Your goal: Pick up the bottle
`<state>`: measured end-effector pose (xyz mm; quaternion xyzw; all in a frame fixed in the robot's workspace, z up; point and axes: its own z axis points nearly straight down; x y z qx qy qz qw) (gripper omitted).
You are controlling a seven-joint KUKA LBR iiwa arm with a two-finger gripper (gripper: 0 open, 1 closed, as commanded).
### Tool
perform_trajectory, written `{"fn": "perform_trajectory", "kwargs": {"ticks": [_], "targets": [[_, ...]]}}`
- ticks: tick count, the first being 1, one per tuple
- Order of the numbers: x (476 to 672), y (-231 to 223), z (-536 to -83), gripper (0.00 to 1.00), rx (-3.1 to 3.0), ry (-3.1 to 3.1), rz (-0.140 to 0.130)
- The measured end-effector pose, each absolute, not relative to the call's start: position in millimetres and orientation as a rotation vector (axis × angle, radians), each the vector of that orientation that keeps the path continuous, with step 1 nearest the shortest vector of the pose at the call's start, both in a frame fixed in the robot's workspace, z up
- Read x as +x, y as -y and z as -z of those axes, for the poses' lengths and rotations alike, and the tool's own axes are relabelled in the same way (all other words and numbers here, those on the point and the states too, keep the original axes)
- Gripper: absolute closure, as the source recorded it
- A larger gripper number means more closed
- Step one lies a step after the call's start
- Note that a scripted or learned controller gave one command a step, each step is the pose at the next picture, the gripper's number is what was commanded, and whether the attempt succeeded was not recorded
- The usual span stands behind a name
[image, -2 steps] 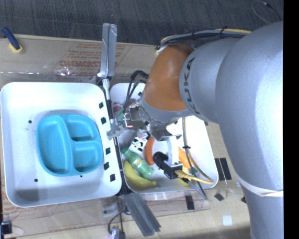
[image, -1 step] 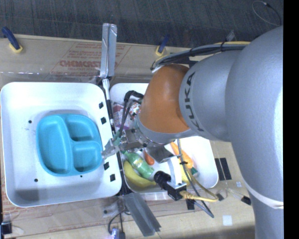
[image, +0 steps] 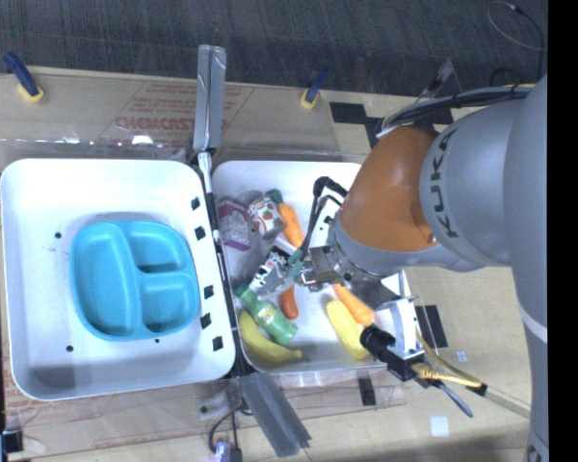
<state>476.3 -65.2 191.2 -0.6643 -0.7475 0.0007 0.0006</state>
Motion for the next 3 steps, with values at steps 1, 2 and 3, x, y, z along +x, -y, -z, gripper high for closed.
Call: {"fn": "perform_trajectory", "kwargs": {"ticks": [1, 2, 3], "targets": [[476.0, -24, -191, 0.0, -1.819, 2.556, -0.005], [517.2, -125, -144, 0.0, -1.809, 2.565, -0.006], [531.1, -146, -101, 0.0, -1.842, 2.561, 0.019]]}}
